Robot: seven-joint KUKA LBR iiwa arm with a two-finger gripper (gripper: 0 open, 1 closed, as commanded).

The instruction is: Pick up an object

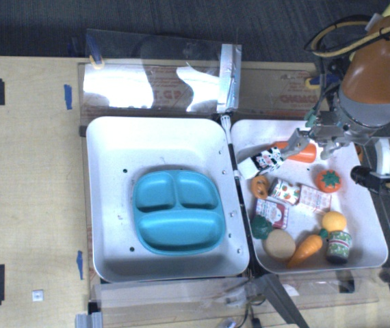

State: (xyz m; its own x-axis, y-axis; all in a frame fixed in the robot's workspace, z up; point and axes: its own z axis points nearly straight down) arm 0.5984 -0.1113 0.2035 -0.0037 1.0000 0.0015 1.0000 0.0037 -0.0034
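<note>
Gripper (316, 137) low over right bin (376, 251), beside orange block (304, 153).

Bright, even overhead light. Strong glare whitens the clear plastic sheet (155, 82) well left of the gripper (316, 141). The left bin (102, 183) looks nearly washed out. Shadows are soft; the picture is slightly grainy and soft throughout.

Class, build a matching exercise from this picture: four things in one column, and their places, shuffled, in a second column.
Things:
1. blue divided plate
2. carrot
3. tomato
4. gripper

Places:
A. far end of the right bin
B. middle of the left bin
C. near edge of the right bin
D. right side of the right bin

Pairs: 1-B, 2-C, 3-D, 4-A
</note>
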